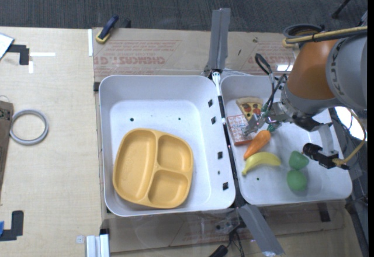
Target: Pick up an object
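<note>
In the camera view, the gripper (pixel 261 125) sits low in the right bin (pixel 333 191), its tip right at the upper end of the toy carrot (pixel 258 143), which lies on a slant toward 7 o'clock. I cannot tell how the jaws stand; wiring and the wrist blur them. The carrot looks like the nearest candidate for the pick. To do it well, the jaws should straddle the carrot across its narrow width, near its middle, and close before any lift.

Crowding is the main hazard. A small red-and-white packet (pixel 238 128) lies just at 9 o'clock of the gripper, a pizza slice (pixel 250 108) at 11 o'clock, and a banana (pixel 261 161) just below the carrot at 6 o'clock. Two green fruits (pixel 297 170) sit at 4 o'clock, well apart. The left bin (pixel 111 98) holds a yellow divided plate (pixel 153 167).
</note>
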Motion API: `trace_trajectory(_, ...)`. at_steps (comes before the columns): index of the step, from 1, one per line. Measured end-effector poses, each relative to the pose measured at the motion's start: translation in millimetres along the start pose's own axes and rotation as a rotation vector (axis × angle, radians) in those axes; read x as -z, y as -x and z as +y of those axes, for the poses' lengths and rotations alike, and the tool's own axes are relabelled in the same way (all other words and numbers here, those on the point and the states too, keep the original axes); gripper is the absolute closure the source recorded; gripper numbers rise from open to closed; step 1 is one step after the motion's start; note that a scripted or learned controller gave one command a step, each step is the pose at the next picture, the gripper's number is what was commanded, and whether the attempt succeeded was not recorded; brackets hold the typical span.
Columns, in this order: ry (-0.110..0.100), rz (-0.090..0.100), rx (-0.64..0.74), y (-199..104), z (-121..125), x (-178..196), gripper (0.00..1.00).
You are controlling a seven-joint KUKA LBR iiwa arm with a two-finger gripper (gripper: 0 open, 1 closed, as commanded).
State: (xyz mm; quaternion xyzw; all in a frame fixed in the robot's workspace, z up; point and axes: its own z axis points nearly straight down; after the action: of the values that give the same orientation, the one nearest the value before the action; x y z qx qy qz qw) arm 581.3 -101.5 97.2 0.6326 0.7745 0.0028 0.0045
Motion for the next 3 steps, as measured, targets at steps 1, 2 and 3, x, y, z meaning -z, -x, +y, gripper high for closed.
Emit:
trace_trajectory(1,0.002,-0.001,-0.029,27,58,0,0.0)
trace_trajectory(2,0.002,-0.001,-0.028,27,58,10,1.0)
trace_trajectory(3,-0.013,0.001,-0.089,32,47,290,1.0)
